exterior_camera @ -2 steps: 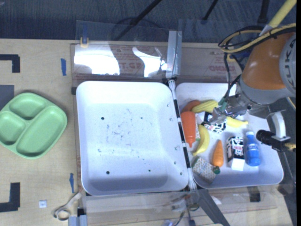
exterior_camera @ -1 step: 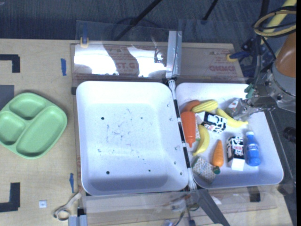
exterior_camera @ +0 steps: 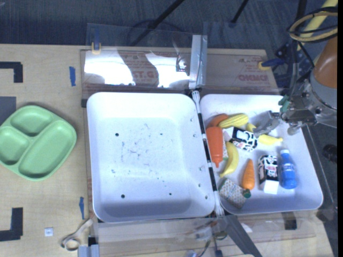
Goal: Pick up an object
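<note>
Toys (exterior_camera: pixel 244 154) clustered in right bin (exterior_camera: pixel 313 197); end effector (exterior_camera: pixel 266 122) above bananas, finger state unclear.

The arm (exterior_camera: pixel 321 90) is grey metal with an orange band, yellow-and-black cables looped at its twelve o'clock side.

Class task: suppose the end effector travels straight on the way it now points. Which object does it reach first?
Probably the yellow banana: the end effector points leftward toward it over the right bin, though depth is hard to judge.
</note>
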